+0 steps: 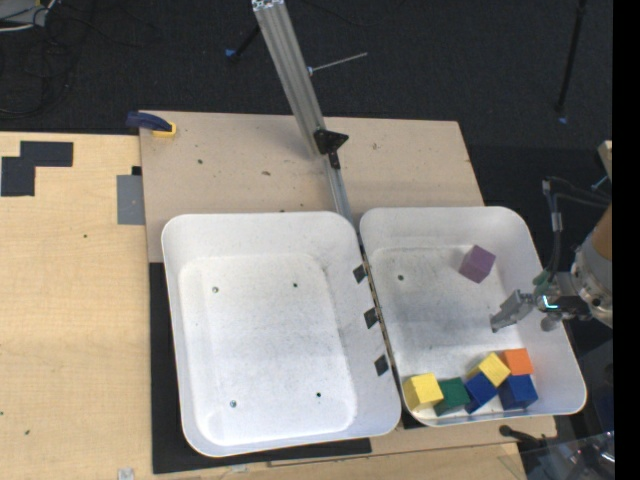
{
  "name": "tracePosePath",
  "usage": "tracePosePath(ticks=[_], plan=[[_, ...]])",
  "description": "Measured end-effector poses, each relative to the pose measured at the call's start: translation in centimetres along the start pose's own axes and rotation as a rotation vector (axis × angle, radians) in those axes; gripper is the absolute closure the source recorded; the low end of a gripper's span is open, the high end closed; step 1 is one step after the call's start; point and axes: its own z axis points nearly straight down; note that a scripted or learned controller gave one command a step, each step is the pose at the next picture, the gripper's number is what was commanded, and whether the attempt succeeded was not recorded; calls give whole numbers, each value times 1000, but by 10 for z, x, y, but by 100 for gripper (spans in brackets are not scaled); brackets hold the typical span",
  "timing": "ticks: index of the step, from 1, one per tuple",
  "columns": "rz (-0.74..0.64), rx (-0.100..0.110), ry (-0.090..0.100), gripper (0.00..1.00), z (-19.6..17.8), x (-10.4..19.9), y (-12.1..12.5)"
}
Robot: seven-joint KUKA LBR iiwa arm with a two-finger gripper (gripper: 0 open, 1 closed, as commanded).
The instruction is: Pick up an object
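The right bin (440,230) holds several small blocks. A purple block (477,263) lies alone near its far right. Along the bin's near edge a cluster sits together: a yellow block (424,389), a green block (452,396), a second yellow block (493,369), an orange block (517,360) and two blue blocks (480,392) (518,392). My gripper (524,309) reaches in over the bin's right rim, above and just behind the orange block and to the near right of the purple one. No block shows in it.
The left bin (200,238) lies beside the right one, with black clips (372,318) along the shared edge. A slanted aluminium bar (298,78) rises behind the bins. The arm's wrist (600,278) sits at the right edge.
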Motion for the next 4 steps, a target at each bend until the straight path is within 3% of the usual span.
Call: tracePosePath(ticks=[1, 3, 4], plan=[[0, -5, -1, 0, -2, -1, 1], [3, -3, -1, 0, 104, 1, 10], [10, -3, -1, 100, 93, 0, 10]])
